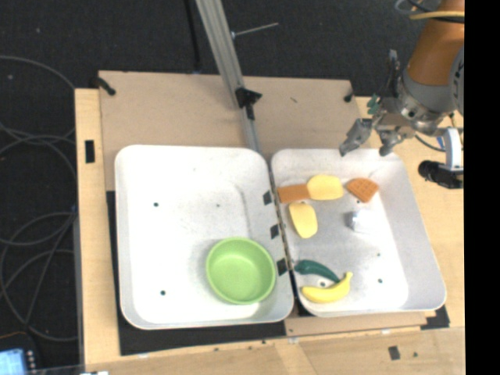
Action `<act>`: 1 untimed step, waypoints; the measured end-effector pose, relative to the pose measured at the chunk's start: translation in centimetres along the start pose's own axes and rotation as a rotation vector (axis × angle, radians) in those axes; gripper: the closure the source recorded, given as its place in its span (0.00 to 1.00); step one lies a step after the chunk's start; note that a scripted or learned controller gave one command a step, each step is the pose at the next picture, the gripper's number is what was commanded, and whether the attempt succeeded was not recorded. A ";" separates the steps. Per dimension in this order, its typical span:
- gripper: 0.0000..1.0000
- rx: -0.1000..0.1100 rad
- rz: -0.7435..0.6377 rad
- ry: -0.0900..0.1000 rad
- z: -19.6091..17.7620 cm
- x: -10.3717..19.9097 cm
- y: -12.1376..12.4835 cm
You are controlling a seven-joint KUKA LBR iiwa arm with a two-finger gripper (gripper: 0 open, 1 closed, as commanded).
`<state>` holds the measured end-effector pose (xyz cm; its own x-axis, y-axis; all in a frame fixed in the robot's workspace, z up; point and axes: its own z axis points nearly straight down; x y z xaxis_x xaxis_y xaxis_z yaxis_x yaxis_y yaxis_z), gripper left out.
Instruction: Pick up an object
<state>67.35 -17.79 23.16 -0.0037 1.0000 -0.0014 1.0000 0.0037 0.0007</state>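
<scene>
Gripper (pixel 368 142), upper right of frame: fingers spread wide, nothing between them, poised over the far rim of the right bin (pixel 414 280). Right bin contents: yellow oval piece (pixel 324 187), second yellow piece (pixel 304 220), brown slab (pixel 293 194), waffle-like wedge (pixel 362 188), small grey item (pixel 355 222) (possibly metal), banana (pixel 326 290), dark green piece (pixel 316 269). Left bin (pixel 156 186): green bowl (pixel 241 269), lower right corner.
</scene>
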 end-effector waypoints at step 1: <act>0.00 0.001 0.000 -0.002 0.0 -0.1 0.0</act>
<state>67.33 -17.85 23.18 -0.0041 1.0000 -0.0032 1.0000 0.0041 0.0000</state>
